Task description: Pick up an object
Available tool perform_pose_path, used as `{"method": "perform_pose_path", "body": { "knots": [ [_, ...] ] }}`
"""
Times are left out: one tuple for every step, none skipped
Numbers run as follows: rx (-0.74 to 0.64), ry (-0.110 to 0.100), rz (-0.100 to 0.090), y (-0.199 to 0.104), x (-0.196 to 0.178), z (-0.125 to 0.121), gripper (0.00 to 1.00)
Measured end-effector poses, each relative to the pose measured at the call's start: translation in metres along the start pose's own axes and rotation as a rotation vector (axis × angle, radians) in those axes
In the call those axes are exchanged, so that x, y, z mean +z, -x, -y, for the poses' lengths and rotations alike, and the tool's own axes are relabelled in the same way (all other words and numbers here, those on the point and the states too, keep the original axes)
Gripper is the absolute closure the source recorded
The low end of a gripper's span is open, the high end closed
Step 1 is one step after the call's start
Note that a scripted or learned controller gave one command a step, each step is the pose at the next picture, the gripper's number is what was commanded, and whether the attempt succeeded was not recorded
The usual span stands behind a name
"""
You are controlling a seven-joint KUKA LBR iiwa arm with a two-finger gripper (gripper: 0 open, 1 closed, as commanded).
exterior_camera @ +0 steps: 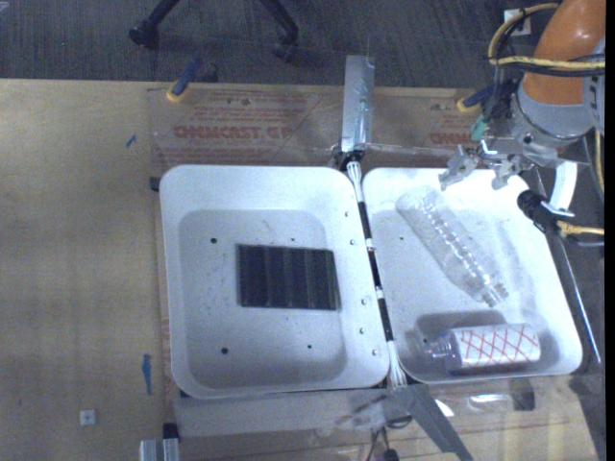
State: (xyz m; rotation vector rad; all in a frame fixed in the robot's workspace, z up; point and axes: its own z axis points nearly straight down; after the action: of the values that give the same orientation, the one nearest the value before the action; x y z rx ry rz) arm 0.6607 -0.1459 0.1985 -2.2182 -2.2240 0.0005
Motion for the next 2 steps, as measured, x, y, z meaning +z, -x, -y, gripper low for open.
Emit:
{"method": "perform_pose_path", "body": {
  "knots": [
    [-0.141, 0.002, 0.0, 0.032, 0.073, 0.047, 0.0],
    [-0.256, 0.023, 0.011, 0.02, 0.101, 0.066, 0.0]
  ]
}}
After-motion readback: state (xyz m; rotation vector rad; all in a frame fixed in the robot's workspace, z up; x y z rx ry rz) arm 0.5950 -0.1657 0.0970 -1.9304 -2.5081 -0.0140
